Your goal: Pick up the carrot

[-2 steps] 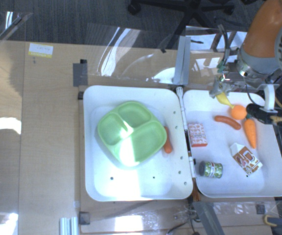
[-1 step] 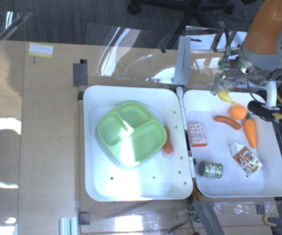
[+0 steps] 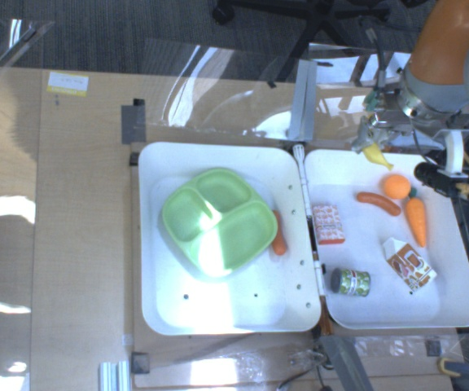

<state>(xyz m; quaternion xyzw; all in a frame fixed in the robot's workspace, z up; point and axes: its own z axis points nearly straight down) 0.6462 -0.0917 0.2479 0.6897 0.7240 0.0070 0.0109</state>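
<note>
Two white bins sit side by side on my bench. I see the carrot (image 3: 416,221) lying in the right bin (image 3: 454,312), just below an orange (image 3: 396,186). My gripper (image 3: 374,133) hangs over that bin's far edge; its opening I cannot tell.
</note>
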